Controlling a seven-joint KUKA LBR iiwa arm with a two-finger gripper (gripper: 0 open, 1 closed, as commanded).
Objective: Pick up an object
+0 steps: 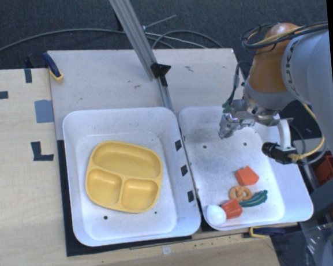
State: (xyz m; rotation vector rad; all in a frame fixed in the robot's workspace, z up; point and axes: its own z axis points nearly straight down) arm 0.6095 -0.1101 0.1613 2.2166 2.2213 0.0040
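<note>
A pale wooden bench (19, 171) with a white board on top carries two shallow white bins side by side; dark carpet and black cables lie beyond its far edge. The left bin (82, 224) holds a yellow, smooth plastic divided tray (124, 176) with three rounded compartments, set near the bin's middle. The right bin (215, 154) has a speckled matt floor. Its objects are clustered at the near edge: an orange block (247, 176), a twisted brown pretzel-shaped piece (239, 192), a dark green elongated piece (257, 198), a red piece (232, 209) and a white egg-shaped object (215, 214) in the near left corner. The gripper (229, 128) hangs over the far half of the right bin, well apart from the cluster. Nothing lies between its fingers; how far they are spread cannot be told. The bin floor between gripper and cluster is bare. A slanted metal rail (137, 33) crosses the far side of the bench.
</note>
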